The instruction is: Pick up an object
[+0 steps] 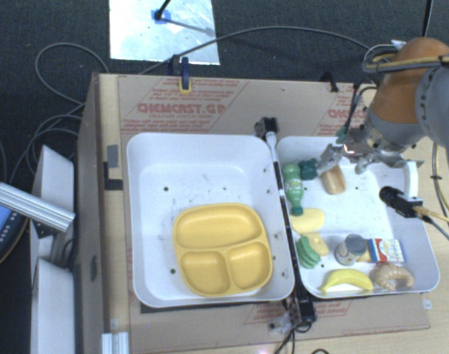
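My gripper [346, 161] hangs over the back of the right bin [423, 231], its two fingers spread apart and nothing between them. A tan bread-like piece [332, 182] lies just below the left finger [329, 156]. To its left are a teal object [307, 170] and a green bottle [292, 184] against the bin's left wall. Further forward lie a yellow piece [308, 220], a green item [307, 251], a small grey can [349, 248], a red and white box [387, 251], a banana [347, 279] and a brown pastry [393, 274].
The left bin [154, 168] holds a yellow divided tray [222, 248] in its front half. A divider rail [278, 183] runs between the two bins. Bare floor shows in the right bin's middle and right side.
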You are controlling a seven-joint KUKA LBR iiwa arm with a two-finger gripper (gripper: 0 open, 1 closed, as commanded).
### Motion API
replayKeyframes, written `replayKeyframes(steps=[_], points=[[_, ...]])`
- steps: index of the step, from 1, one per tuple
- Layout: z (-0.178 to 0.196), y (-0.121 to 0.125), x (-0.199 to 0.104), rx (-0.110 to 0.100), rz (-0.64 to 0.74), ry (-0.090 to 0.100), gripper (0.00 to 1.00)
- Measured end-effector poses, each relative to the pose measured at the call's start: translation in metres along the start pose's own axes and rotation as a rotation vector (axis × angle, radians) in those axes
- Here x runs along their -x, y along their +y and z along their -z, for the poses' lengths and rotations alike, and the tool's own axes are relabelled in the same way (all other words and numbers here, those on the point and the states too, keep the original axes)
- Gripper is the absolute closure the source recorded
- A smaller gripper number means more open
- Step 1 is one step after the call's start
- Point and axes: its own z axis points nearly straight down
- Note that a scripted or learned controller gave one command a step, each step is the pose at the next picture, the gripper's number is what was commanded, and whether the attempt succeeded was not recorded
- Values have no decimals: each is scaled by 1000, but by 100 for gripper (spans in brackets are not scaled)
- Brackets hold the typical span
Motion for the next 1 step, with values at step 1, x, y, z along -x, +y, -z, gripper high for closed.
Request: replayKeyframes(steps=[1], points=[[34, -77, 9, -3, -1, 1, 0]])
